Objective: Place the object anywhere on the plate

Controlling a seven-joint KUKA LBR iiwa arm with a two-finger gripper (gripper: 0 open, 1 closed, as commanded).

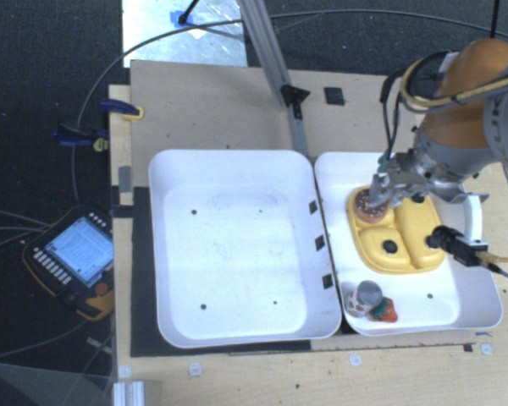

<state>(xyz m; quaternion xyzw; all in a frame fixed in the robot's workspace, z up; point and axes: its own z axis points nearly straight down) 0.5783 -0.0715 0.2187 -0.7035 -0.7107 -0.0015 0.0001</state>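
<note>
At the far left, off the bench on the dark floor, lies a handheld control tablet [74, 260] with a lit screen and an orange-edged case, well to the left of the yellow plate. Nearer the bench's left edge, a blue and yellow clamp [110, 108] grips the board. The left bin [165, 311] sits just beside the right one, its floor bare white but for a few small dark dots.

A grey metal pole [267, 45] slants down from the top toward the seam between the two bins, above and to the left of the plate.

The right bin [474, 307] holds the yellow plate [406, 244], a sectioned dish with several hollows, lying in the upper half of that bin. In the plate's upper-left hollow sits a small round brownish, pink-speckled object [372, 210], rather like a doughnut; it rests on the plate's surface. Below and to the left of the plate, in the bin's near corner, lies a little cluster of toys: a grey round piece [368, 292] touching a red and green piece [384, 310].

The gripper [382, 189] hangs directly over the doughnut-like object at the plate's upper-left part, reaching in from the grey arm [466, 142] with its orange band to the right. Whether the fingers are spread or closed around the object cannot be told from this angle; the metal tip overlaps the object's upper edge.
</note>
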